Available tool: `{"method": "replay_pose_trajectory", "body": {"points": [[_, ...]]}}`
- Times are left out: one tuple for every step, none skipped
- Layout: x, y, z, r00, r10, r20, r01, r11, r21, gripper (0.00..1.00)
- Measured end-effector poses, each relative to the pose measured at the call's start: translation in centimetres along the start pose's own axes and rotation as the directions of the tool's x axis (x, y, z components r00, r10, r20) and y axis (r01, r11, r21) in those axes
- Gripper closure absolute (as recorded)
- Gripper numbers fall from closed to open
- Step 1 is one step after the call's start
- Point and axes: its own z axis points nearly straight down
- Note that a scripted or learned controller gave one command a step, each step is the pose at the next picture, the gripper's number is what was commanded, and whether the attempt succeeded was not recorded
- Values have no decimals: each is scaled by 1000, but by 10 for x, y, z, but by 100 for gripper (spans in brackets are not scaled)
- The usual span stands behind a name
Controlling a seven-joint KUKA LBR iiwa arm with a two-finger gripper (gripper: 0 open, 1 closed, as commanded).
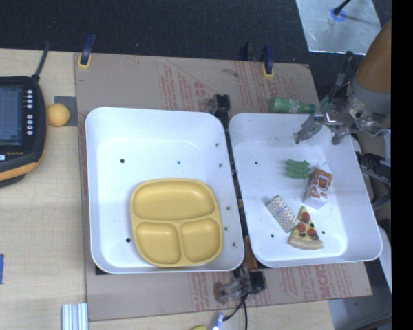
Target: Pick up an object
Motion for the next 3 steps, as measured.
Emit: {"method": "replay_pose_trajectory", "body": {"points": [[33, -33, 79, 1000, -2, -1, 2, 1000, 6, 0], [32, -32, 67, 1000, -3, 0, 3, 1000, 5, 100], [90, -47, -15, 1000, -2, -2, 2, 1000, 2, 100]]}}
